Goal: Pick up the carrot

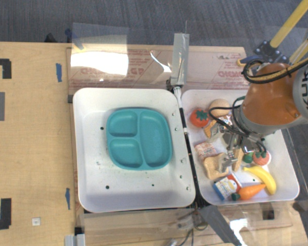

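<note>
1. The carrot (251,191) lay at the near edge of the right bin (290,181), orange body pointing right, green top toward a small blue-and-white carton (225,187). It touched or nearly touched that carton and sat just beside the banana (262,178).
2. The banana rested immediately behind the carrot, curving toward the bin's near right corner. This crowding left little free room on either side of the carrot for a grasp.
3. The hand (235,155) hung above the middle of the right bin, over a tan bread-like piece (211,166) and a wrapped snack (206,149). Whether it was open or closed could not be told; nothing was visibly held. It stood apart from the carrot, so the pick appeared not yet begun.
4. A red-and-white item (260,158) sat partly under the wrist.
5. Farther back lay a tomato (199,118) and a pale round item (219,106).
6. The left bin (87,137) carried a teal divided plate (139,138).
7. Both bins sat side by side on the desk (25,137).
</note>
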### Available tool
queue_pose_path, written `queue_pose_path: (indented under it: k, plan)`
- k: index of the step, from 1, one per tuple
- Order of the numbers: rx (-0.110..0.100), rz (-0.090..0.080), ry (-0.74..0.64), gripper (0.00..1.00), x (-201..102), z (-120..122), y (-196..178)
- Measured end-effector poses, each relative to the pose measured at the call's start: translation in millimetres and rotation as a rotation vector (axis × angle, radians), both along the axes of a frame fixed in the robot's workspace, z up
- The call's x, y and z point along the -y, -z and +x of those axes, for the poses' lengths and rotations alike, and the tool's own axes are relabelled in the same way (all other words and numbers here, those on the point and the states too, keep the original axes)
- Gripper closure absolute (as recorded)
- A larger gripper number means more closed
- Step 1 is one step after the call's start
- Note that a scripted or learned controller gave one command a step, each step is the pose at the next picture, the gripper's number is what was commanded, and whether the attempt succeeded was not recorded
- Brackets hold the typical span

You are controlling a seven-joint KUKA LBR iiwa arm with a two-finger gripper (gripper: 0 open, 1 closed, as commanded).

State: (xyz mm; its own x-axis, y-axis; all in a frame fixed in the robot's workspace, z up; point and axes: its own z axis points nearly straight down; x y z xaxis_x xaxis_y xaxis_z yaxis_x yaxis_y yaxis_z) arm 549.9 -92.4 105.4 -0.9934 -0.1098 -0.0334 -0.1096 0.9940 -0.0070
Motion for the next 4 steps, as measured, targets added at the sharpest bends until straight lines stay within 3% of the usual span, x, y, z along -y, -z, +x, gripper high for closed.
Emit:
queue_pose_path:
  k: [1,2,3,4]
  plan:
    - [-0.004,0.006,0.202,0.00,0.4,61.5,2.2]
    - [-0.013,0.009,0.249,0.00,3.5,110.1,2.8]
    - [-0.035,0.012,0.441,0.00,4.7,115.8,2.9]
    - [0.011,0.013,0.356,0.00,13.7,52.7,1.9]
